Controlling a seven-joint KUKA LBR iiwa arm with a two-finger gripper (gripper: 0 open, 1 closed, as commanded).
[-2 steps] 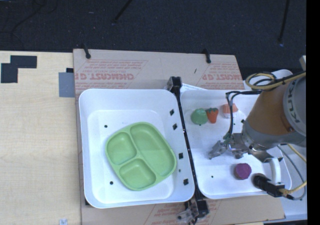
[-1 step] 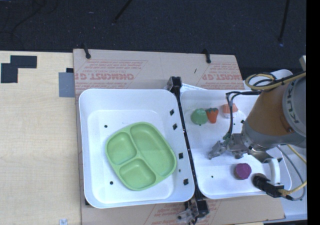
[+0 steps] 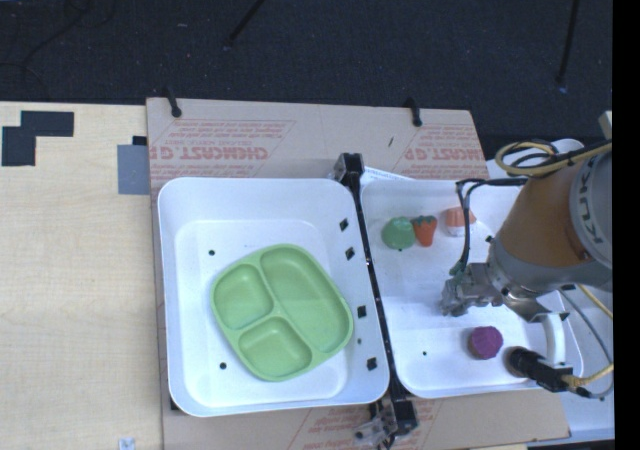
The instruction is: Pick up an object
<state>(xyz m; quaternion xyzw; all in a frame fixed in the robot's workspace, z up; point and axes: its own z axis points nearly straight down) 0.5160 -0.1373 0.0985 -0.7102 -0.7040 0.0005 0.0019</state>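
Two shallow white bins sit side by side on the surface, over a sheet of printed cardboard. The left bin fills the middle of the frame and holds a light green divided plate with three compartments, lying flat and turned at a slant, nearer the bin's lower right.

The right bin sits in the right half of the frame. Near its upper part lies a small green round object, with a small orange object touching or just beside its right side, and a pale orange-and-white piece a little further right. In the bin's lower right lies a purple ball, apart from the others.

The arm comes in from the right edge, its orange band over the right bin's right side. The gripper hangs low over the middle of the right bin, above and left of the purple ball and below the green and orange objects. Its fingers look close together with nothing visible between them, though the dark metal is small and blurred here, so their gap cannot be told for certain.
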